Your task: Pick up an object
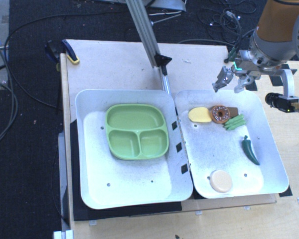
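Wooden bench (114,59) on dark cabled floor, two white bins (134,188), hand (232,82) spread wide, unladen.

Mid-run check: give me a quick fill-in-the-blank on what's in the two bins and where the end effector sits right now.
1. The green divided plate lies in the ____ bin.
2. The doughnut sits between the yellow piece and the green ____.
3. The end effector hovers above the far edge of the ____ bin, holding nothing.
4. The dark green pepper lies ____ the round beige piece, toward the doughnut.

Missing words: left; beans; right; beyond
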